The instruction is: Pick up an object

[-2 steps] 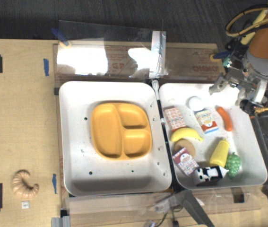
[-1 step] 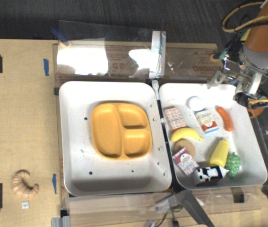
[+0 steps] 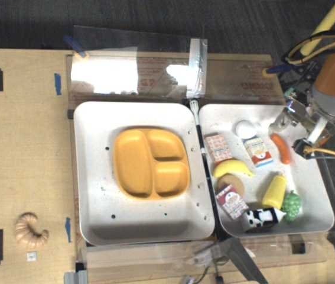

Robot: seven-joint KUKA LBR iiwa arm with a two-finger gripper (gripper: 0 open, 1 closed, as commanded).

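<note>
The right bin (image 3: 324, 203) holds several small items: a white round cap (image 3: 245, 128), a red-and-white carton (image 3: 259, 151), an orange carrot (image 3: 282, 148), a pink patterned packet (image 3: 218, 147), a banana (image 3: 232, 168), a yellow bottle (image 3: 275, 191), green grapes (image 3: 292, 205), a second small carton (image 3: 232, 205) and a black-and-white cow toy (image 3: 263, 217). My gripper (image 3: 295, 129) hangs over the bin's far right corner, just right of the carrot and above it. Nothing shows in its grasp.
A yellow divided plate (image 3: 152, 161) lies in the left bin (image 3: 90, 158). On the bench at the near left sits a croissant toy (image 3: 31, 229). Yellow and black cables (image 3: 318, 40) run behind the arm at the upper right.
</note>
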